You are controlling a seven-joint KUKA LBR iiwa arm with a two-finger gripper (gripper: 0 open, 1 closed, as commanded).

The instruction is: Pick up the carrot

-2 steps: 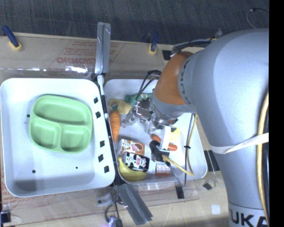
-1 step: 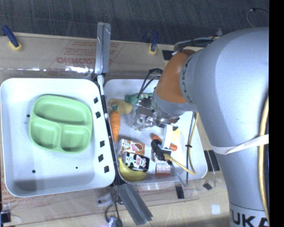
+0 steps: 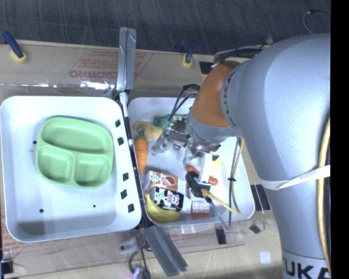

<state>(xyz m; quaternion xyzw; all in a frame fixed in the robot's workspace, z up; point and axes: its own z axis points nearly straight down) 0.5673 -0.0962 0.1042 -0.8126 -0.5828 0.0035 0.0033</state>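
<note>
The orange carrot [image 3: 141,153] lies along the left wall of the right bin [image 3: 244,209], apart from the hand [image 3: 173,137] beside it, whose grip state I cannot tell, while white letters "UKA" [image 3: 305,267] show on the arm's base at the table's lower right corner.

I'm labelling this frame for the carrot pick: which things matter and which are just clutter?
Matter:
carrot
gripper
right bin

Clutter:
green divided tray
left bin
yellow item
printed packets
</note>
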